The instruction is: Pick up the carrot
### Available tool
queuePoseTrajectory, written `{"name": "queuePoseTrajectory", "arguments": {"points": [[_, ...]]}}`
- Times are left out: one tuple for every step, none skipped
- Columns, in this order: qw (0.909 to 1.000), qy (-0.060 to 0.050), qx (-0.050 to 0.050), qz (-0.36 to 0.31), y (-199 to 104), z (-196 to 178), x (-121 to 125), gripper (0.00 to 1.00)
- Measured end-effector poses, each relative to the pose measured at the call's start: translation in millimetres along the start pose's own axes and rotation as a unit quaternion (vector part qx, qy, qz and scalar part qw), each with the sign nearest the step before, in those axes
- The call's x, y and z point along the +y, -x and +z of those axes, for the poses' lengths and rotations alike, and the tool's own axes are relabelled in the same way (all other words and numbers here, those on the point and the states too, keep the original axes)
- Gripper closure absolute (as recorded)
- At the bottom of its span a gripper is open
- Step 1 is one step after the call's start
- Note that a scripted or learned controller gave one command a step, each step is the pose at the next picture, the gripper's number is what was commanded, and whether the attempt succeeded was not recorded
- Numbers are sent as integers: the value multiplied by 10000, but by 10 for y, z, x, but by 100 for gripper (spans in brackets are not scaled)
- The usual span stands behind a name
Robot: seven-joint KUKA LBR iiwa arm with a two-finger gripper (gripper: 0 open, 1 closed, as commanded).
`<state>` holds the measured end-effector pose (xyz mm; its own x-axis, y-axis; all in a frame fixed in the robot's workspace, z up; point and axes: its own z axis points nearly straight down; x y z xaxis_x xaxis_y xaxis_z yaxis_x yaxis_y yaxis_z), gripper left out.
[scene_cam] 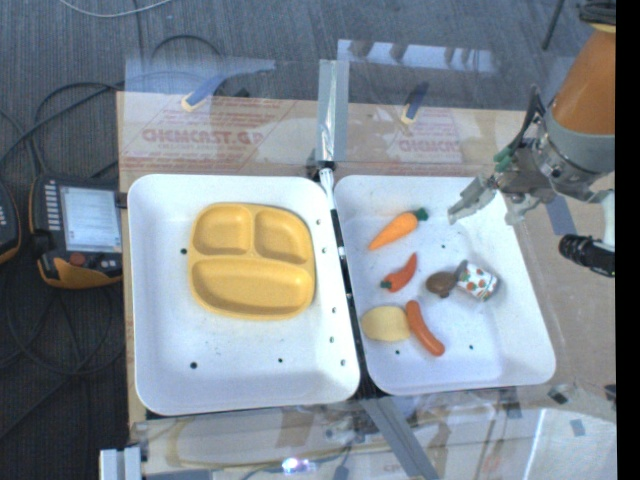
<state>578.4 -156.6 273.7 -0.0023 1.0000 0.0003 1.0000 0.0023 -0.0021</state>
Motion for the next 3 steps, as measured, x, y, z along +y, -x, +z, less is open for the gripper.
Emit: {"name": "queuePoseTrajectory", "arguments": {"points": [[9996,-11,-2,297,-427,1582,444,0],[10000,-39,-9,-66,-582,1841,893,0],[10000,-67,-22,-61,-566,1755,879,100]]}}
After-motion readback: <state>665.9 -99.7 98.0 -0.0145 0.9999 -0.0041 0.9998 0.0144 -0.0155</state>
